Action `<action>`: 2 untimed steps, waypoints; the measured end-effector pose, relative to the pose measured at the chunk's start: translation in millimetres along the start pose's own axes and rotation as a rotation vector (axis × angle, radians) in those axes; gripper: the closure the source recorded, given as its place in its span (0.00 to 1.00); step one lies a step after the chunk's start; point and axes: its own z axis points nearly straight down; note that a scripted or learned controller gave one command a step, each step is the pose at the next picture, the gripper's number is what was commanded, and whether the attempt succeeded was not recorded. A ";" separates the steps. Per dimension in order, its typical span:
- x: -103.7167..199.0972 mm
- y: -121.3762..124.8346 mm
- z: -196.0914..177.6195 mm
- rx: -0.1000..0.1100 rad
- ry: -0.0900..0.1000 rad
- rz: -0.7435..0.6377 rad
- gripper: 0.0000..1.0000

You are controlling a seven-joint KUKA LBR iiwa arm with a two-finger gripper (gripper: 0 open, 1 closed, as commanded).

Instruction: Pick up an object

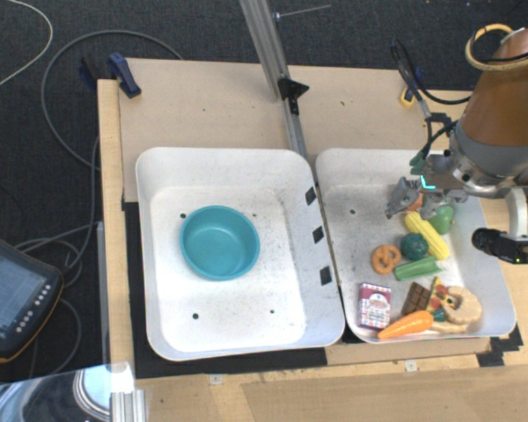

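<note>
Grey two-finger gripper [420, 202] low in right white bin [352, 227], above yellow plastic corn cob [426, 233]; finger spread: cannot tell.

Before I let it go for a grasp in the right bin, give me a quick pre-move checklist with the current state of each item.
1. Gripper is over the right bin: ok, at its upper part.
2. A target lies near it: ok, the yellow corn sits just below.
3. Target stands apart from neighbours: not ok, the corn touches the dark green ball and the green pepper.
4. Something already between the fingers: cannot tell.
5. Finger opening: cannot tell.
6. Left bin out of the path: ok, the teal bowl sits far from the arm.
</note>
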 end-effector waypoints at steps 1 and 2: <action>0.0 1.4 -3.4 -0.007 0.000 -0.001 0.00; -0.8 -5.2 60.9 0.003 0.000 0.002 0.00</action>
